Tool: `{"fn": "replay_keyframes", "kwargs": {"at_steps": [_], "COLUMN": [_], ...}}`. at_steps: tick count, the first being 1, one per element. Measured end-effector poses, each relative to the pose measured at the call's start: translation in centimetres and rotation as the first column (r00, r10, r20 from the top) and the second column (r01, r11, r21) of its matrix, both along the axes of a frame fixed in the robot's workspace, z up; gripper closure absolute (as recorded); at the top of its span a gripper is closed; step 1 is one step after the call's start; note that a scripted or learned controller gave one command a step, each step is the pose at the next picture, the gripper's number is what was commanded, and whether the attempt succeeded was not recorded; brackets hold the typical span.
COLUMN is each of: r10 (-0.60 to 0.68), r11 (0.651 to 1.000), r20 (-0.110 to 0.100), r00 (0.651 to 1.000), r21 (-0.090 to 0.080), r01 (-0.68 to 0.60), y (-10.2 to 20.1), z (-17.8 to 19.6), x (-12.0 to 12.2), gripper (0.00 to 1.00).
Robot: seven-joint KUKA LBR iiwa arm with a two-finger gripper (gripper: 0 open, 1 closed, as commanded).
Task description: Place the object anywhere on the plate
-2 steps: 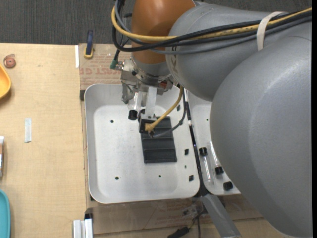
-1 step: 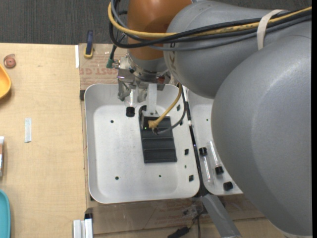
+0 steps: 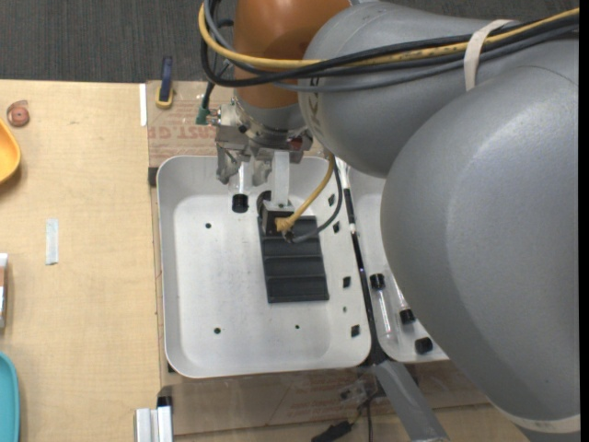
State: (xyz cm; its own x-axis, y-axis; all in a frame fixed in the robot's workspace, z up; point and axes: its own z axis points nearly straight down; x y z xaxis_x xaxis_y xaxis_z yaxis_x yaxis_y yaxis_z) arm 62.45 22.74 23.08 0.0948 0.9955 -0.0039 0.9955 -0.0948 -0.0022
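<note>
While the huge grey arm (image 3: pixel 479 201) with its orange band (image 3: pixel 281 26) is covering most of the right side, black and yellow cables (image 3: pixel 276 63) are looping across it and blocking much of the right-hand shallow white bin (image 3: pixel 405 339). A pale wooden table (image 3: pixel 83 247) is stretching out to the left, carrying an orange curved dish edge (image 3: pixel 7 155), a small pinkish disc (image 3: pixel 17 113), a slim clear strip (image 3: pixel 51 242) and a teal rim (image 3: pixel 7 399) at the corner. A blue-handled tool (image 3: pixel 166 79) is lying on brown cardboard (image 3: pixel 179 118) behind the bins.

In the left-hand shallow white bin (image 3: pixel 193 320), a black ribbed rectangular block (image 3: pixel 294 263) is lying flat near the middle, its long side running away from the camera, with a yellow tag (image 3: pixel 287 219) showing at its far end.

The fingers (image 3: pixel 259 201) are hanging spread apart over that far end; one black-tipped finger is standing left of the block, the other is touching down on its far edge, so the block is not sitting between them.
</note>
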Motion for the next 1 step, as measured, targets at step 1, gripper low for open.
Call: {"fn": "replay_keyframes", "kwargs": {"at_steps": [1], "r10": [0.118], "r11": [0.993], "r20": [-0.002], "r00": [0.993], "r21": [0.001], "r01": [-0.118], "y": [-0.08], "z": [-3.34], "x": [-3.31], "gripper": [1.0]}}
